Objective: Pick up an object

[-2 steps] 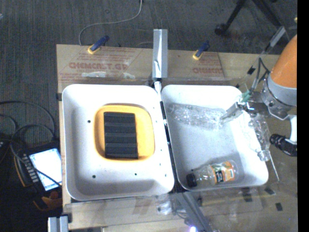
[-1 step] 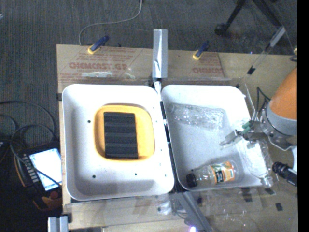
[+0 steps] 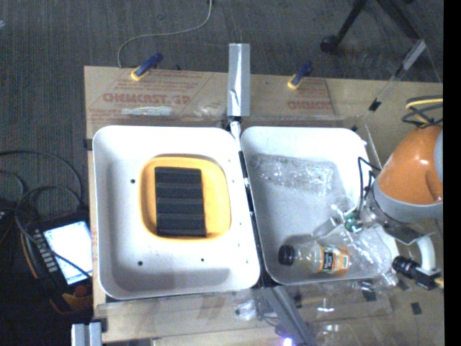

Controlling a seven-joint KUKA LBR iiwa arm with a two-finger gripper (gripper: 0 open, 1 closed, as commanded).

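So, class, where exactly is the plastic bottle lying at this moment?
The plastic bottle lies on its side in the right bin, near that bin's front edge, its dark cap pointing toward the left bin, just below the arm's wrist.

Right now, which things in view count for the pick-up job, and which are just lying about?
For the job:
bottle, lying in the right bin
plastic wrap
yellow tray in the left bin
arm

Lying about:
clamps
tablet
chair base
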